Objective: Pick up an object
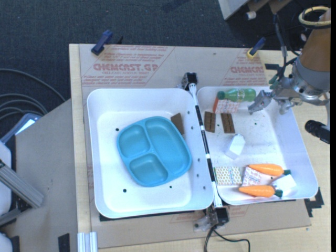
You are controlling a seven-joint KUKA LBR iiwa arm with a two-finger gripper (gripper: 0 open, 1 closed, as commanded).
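Carrots (pixel 261 180) at right bin (pixel 300 140) front edge | gripper (pixel 270 102) spread, ungrasping, over bare back-right floor

one fixed camera above the bench (pixel 152 62), looking down at a slant on both white bins (pixel 100 140)

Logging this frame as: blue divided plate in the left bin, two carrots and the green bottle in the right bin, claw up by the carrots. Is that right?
One detail is wrong. The camera view shows the claw at the right bin's far end, beside the green bottle, not by the carrots, which lie at the near end. The blue divided plate is in the left bin, as you logged.
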